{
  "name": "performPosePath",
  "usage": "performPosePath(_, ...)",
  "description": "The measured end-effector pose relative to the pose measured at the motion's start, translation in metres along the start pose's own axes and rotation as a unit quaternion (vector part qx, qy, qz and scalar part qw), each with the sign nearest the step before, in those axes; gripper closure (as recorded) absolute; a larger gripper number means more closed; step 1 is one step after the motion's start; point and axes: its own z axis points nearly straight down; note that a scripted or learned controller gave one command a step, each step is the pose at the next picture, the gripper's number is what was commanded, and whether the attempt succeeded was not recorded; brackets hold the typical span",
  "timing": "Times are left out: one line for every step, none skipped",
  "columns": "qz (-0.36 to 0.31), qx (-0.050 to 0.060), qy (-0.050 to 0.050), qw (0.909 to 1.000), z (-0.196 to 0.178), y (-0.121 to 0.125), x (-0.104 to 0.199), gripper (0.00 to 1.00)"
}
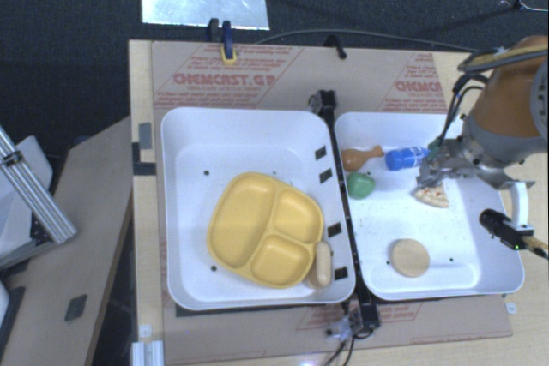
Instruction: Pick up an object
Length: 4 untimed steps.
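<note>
Brown board [257, 69] marked "CHEMCAST GP"

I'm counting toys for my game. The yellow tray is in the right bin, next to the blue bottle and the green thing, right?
Not quite. The yellow tray lies in the left bin, as the camera view shows. The blue bottle and the green thing are in the right bin, so the tray is not beside them.

Cardboard-covered bench [257, 69], left white bin [184, 210] and right white bin [480, 270] side by side on it, touching
</note>
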Motion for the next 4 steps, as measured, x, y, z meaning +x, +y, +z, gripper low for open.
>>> performPosePath(0.000,0.001,0.000,1.0000,-0.044,0.004,0.003,1.00)
performPosePath(0.000,-0.001,0.000,1.0000,-0.108,0.003,0.000,1.00)
performPosePath(-0.001,0.001,0.000,1.0000,-0.133,0.004,-0.001,1.00)
performPosePath(-0.003,0.002,0.002,1.0000,-0.125,0.021,0.059,1.00)
